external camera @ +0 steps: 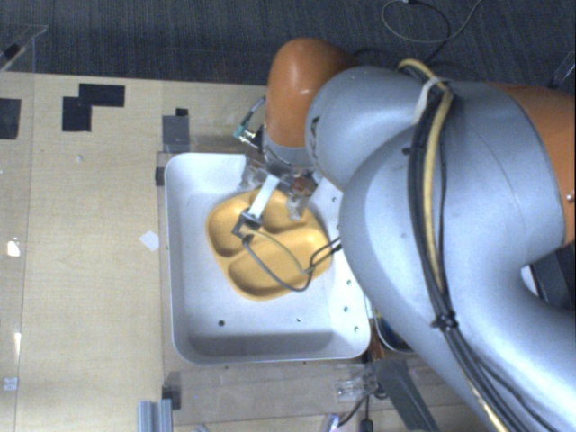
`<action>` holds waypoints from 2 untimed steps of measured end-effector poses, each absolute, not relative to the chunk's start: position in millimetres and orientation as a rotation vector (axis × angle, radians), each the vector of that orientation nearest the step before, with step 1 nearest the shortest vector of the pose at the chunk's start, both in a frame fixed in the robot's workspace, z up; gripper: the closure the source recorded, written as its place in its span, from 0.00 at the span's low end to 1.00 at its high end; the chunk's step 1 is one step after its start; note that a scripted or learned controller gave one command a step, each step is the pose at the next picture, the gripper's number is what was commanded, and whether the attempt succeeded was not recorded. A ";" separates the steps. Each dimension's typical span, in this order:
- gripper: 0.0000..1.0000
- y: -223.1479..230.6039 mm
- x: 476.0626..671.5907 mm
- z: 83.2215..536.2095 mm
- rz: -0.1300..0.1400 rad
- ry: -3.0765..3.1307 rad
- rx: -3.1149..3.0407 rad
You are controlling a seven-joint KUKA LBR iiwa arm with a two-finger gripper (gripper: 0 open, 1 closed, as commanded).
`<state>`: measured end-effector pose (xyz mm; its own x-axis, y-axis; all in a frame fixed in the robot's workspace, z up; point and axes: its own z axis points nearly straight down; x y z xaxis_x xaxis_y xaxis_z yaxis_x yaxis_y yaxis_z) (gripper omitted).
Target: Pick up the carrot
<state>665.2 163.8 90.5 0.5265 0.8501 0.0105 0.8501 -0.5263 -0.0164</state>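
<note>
One grey two-finger gripper (274, 207) low over yellow-orange lumpy thing (225, 232) in shallow white bin (193, 286); grip can't tell. Prob. reach step; next: close, lift.

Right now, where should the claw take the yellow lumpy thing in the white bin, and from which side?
The claw should probably come from straight above and close across one rounded lobe. The yellow lumpy thing lies low and wide in the white bin, likely too broad to span whole, and the bin walls block a sideways approach.
</note>
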 end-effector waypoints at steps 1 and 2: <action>0.00 146.0 641.4 93.7 -0.047 -1.486 -2.763; 0.00 233.4 633.5 92.3 -0.026 -1.496 -2.768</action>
<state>633.5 233.4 92.3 0.5476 0.8366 0.0126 0.8366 -0.5477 0.0120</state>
